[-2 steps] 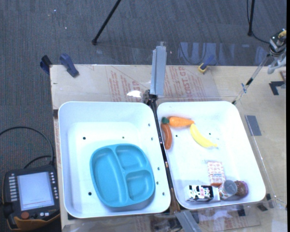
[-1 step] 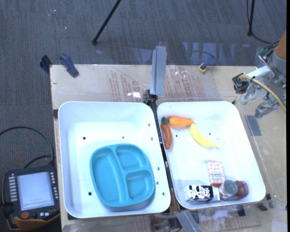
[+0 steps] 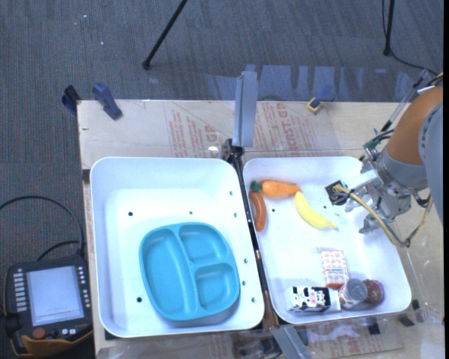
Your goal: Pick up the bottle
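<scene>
The arm runs off the right edge, so just its wrist shows above the right bin. Cables tangle across the gripper, and its jaws are too cluttered to read. At that bin's near wall, the bottle is blurry, perhaps lying down; the label is illegible.
</scene>
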`<act>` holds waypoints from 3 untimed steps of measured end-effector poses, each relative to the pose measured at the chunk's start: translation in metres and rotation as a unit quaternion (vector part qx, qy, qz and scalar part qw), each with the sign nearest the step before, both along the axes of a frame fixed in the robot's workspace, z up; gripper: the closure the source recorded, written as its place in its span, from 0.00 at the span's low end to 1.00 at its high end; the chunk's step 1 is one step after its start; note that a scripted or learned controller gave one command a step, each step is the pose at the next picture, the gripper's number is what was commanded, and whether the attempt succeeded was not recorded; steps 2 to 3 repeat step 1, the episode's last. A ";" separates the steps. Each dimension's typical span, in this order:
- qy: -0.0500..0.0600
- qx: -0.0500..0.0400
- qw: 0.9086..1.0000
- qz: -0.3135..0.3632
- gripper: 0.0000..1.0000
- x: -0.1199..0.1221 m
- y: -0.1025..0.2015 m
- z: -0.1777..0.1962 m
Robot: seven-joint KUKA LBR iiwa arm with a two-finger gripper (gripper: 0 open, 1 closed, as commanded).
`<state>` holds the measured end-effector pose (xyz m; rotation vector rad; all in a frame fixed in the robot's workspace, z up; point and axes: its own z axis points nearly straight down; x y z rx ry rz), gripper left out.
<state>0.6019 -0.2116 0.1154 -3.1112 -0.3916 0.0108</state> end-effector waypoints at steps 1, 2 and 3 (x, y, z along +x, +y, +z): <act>-0.001 -0.001 0.999 0.051 1.00 0.005 0.022 0.218; -0.001 -0.001 0.999 0.051 1.00 0.005 0.022 0.218; -0.001 -0.001 0.999 0.051 1.00 0.005 0.022 0.218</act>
